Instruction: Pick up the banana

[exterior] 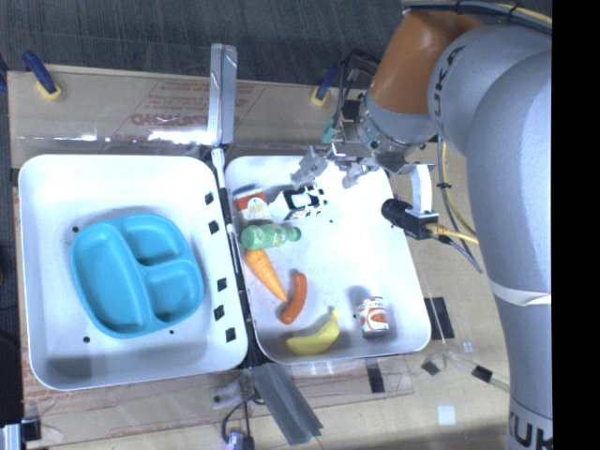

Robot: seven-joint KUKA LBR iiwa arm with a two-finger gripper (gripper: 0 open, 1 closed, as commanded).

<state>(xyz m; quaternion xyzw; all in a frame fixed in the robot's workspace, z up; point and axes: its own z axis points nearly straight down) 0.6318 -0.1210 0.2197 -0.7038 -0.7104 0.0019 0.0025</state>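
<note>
The yellow banana [314,337] lies curved along the near wall of the right bin [398,251], beside a small red can [374,316]. My gripper [331,169] hangs over the far end of that same bin, well away from the banana. Its two fingers [308,166] stand spread apart, so it is open with nothing between them. A small black-and-white object [305,200] lies just below the fingers.
The right bin also holds a green bottle [268,236], an orange carrot [265,272], a reddish sausage [294,297] just left of the banana, and a red-and-white item [249,203]. A blue divided tray [139,272] sits in the left bin [47,195]. The arm fills the right side.
</note>
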